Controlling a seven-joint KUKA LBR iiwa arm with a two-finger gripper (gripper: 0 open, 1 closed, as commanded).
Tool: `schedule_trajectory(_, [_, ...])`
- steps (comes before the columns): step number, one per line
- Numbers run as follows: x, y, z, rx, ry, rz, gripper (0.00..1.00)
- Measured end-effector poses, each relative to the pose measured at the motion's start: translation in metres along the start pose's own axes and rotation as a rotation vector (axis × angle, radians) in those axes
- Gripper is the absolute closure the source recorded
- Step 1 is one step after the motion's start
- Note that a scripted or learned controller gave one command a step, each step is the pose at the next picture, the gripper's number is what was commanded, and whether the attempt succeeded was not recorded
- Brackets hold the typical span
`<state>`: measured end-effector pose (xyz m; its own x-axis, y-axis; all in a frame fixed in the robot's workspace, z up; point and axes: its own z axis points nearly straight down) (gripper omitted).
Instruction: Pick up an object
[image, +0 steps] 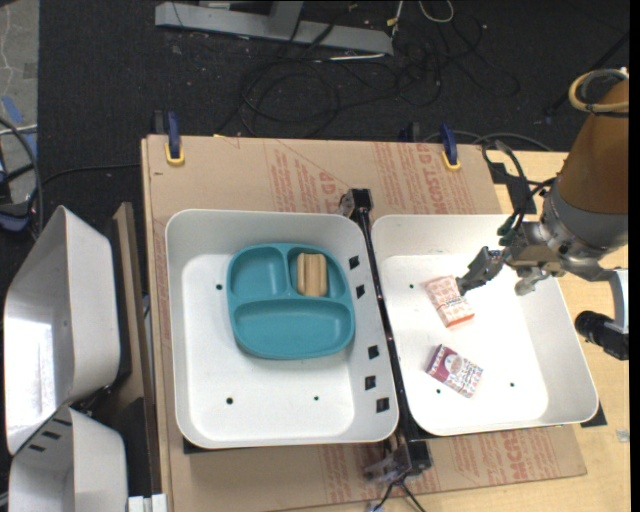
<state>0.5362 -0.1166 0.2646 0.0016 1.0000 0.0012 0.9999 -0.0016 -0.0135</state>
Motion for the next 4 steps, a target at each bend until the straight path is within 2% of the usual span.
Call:
schedule_trajectory(1, [0.001, 0.002, -0.007, -0.013, -0.001, -0.003, 0.0])
schedule_trajectory(4, [-0.023, 0.006, 0.143, -0.011, -0.001, 0.001, 0.0])
